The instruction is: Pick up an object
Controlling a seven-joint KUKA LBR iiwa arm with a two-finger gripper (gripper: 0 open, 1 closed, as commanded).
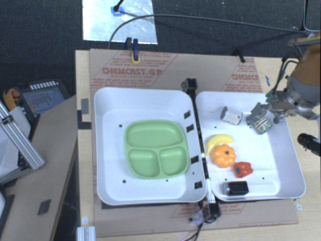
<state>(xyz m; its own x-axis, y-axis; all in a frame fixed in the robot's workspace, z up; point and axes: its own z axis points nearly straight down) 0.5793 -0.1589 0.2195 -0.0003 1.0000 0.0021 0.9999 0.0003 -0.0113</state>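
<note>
The right bin holds a small white and grey cylinder, a yellow banana, an orange pumpkin, a red pepper and a black block. My gripper hangs over the bin's upper right part, to the right of the white cylinder. A small green and grey thing sits right at the gripper's tip. I cannot tell whether it is held or just lying under the gripper.
The left bin bears a green divided plate. A black clip strip runs between the two bins. The arm's orange band and wrist stand at the right edge. A pendant lies on the side table at left.
</note>
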